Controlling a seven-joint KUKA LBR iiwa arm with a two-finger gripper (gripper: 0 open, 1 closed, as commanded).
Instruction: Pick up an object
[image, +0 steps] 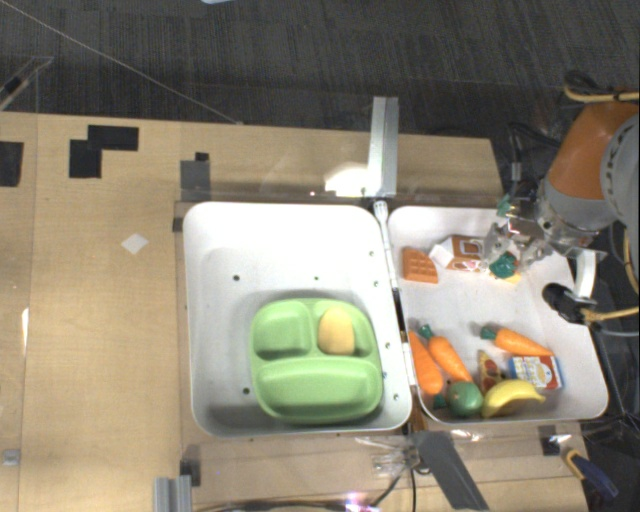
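The pincer (512, 243) sits low in the right shallow white plastic bin (590, 395), can't tell its state, just over a small round teal-green toy (503, 266), with smooth orange plastic carrots (430, 362) and a yellow banana (512, 395) nearer the front.

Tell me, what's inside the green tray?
One yellow, egg-shaped thing sits in the upper right compartment of the green tray. The other two compartments look bare. Whatever lies under the tray is covered.
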